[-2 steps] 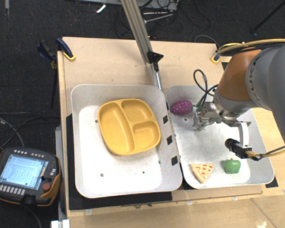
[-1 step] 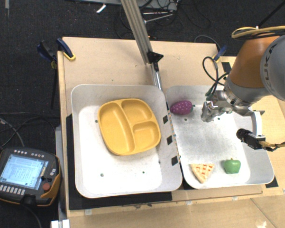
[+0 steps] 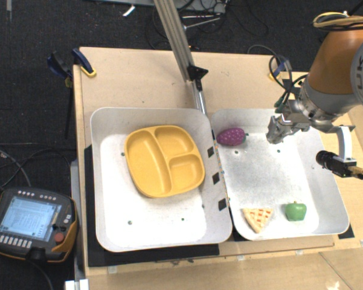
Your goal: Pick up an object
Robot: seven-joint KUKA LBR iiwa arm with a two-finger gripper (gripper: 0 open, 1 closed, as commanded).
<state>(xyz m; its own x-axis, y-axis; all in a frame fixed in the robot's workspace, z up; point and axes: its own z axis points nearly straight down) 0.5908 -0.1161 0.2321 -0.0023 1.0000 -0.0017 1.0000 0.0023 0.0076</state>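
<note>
Claw [image 3: 276,132] hangs over the upper part of the right bin [image 3: 326,222], near its back wall, arm [image 3: 338,59] coming in from the right. Nothing visible between its fingers; how far apart they stand I cannot tell, too small and seen from an angle

Right bin contents: purple grape bunch [image 3: 231,136] at the upper left corner, close to the wall shared with the left bin; pizza slice [image 3: 257,218] and green pepper [image 3: 296,211] side by side near the front edge, well apart from the claw. Left bin [image 3: 109,222] has a yellow divided tray [image 3: 165,160], lying flat

Judgement: grapes are the nearest pick, just left of the claw. To do it well: shift left until centred over the bunch, line the fingers across its short axis, drop straight down. Risk: bunch sits near the bin wall and corner, so one finger could hit the rim or push the bunch aside; approach from the open side, close only once fingers straddle it. Rounded lumpy shape may slip, so grip low around the middle, lift slowly

Pepper is the fallback, more free room around it
</note>
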